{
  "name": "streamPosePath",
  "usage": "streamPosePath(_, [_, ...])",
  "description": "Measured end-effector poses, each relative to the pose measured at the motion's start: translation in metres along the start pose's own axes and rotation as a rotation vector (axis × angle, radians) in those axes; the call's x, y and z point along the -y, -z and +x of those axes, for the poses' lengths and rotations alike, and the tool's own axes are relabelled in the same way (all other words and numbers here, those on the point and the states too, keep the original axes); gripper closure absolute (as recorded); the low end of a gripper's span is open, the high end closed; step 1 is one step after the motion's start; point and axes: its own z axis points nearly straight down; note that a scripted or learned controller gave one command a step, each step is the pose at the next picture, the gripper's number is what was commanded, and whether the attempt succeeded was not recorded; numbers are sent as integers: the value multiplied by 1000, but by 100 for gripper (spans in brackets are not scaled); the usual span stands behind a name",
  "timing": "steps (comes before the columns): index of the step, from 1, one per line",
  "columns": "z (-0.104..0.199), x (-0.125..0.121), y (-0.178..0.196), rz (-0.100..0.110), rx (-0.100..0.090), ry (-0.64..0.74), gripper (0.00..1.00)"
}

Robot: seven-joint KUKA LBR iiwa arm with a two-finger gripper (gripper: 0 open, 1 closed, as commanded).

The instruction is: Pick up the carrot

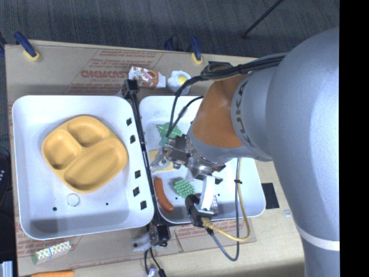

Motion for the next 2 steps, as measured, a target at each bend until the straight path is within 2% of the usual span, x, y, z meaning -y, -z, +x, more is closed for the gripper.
streamPosePath(1, [20, 13, 0, 0, 0, 423, 0])
streamPosePath(2, [3, -57, 28, -5, 2, 661, 0])
